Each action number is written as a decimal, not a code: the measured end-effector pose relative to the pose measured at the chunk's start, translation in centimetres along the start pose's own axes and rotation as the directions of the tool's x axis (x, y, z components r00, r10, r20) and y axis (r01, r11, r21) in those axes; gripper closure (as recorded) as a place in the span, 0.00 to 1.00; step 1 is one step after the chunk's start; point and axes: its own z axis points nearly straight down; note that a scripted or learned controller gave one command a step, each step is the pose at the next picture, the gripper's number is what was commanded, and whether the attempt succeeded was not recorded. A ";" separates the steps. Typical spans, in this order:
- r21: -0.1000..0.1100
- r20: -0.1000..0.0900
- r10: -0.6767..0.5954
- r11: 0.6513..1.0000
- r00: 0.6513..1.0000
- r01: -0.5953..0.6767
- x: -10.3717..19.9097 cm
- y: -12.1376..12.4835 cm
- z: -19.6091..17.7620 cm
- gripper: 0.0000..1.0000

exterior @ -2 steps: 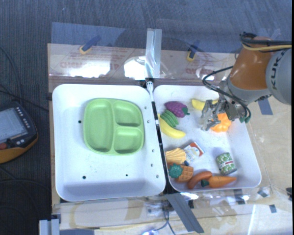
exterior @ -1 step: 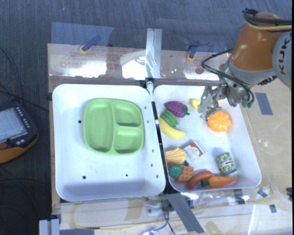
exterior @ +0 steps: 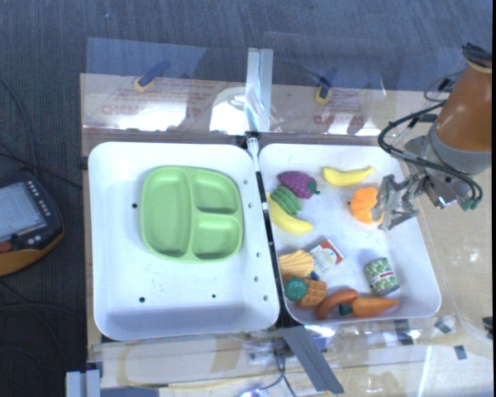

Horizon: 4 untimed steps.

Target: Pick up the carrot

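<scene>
camera view: fixed above bench (exterior: 446, 255) | looks down at a slant | takes in both bins (exterior: 107, 246), wide

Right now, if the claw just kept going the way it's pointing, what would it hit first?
Most likely the orange fruit: the claw points down and toward the left, with that fruit right beside its tips. Height is hard to judge from above. The carrot lies well off that line.

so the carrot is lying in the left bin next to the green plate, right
Not quite. The camera view shows the carrot lying in the right bin, along its near edge beside the other toy foods. The green plate sits by itself in the left bin.
</scene>
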 end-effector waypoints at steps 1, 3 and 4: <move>0.002 0.003 0.028 1.000 1.000 -0.028 5.3 0.8 6.6 1.00; 0.002 0.006 0.260 0.966 0.966 -0.260 -1.0 -1.0 9.5 0.00; 0.003 0.011 0.245 0.969 0.969 -0.245 -5.3 1.0 9.5 0.00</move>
